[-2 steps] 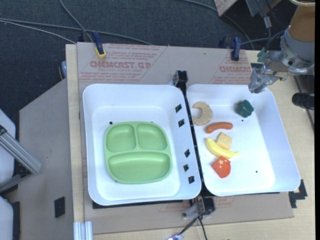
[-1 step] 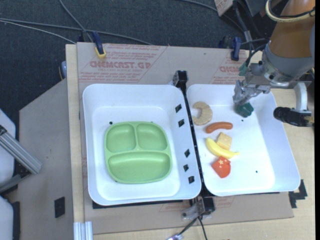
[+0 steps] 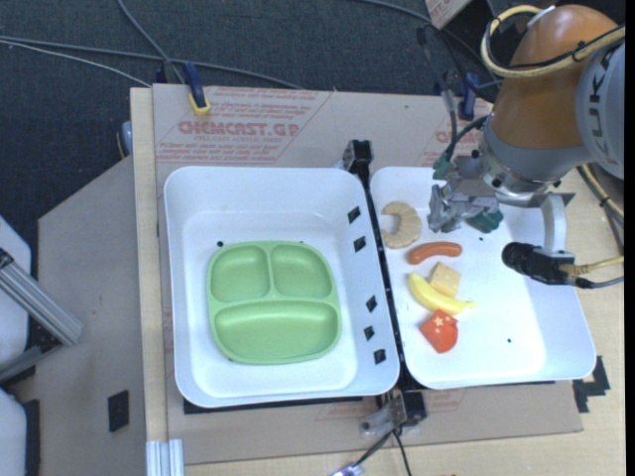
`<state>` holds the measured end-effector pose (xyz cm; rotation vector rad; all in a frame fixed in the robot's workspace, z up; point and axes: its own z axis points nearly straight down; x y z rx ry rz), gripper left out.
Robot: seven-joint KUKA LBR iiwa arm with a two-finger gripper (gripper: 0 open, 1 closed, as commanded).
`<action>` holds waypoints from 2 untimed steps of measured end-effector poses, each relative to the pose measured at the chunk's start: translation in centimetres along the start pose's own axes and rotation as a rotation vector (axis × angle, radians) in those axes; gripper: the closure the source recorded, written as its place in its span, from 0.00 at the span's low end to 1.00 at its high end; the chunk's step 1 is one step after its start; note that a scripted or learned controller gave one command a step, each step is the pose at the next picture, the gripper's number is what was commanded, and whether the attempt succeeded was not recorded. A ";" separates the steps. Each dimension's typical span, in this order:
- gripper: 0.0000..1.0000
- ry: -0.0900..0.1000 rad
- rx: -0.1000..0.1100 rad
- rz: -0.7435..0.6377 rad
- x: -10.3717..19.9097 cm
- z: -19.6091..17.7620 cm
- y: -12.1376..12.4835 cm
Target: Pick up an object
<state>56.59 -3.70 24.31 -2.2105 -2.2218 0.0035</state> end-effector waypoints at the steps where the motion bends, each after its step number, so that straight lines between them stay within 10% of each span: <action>1: 1.00 0.000 0.001 0.000 4.5 1.4 -3.2; 2: 1.00 -0.001 0.000 0.000 9.0 2.5 -4.8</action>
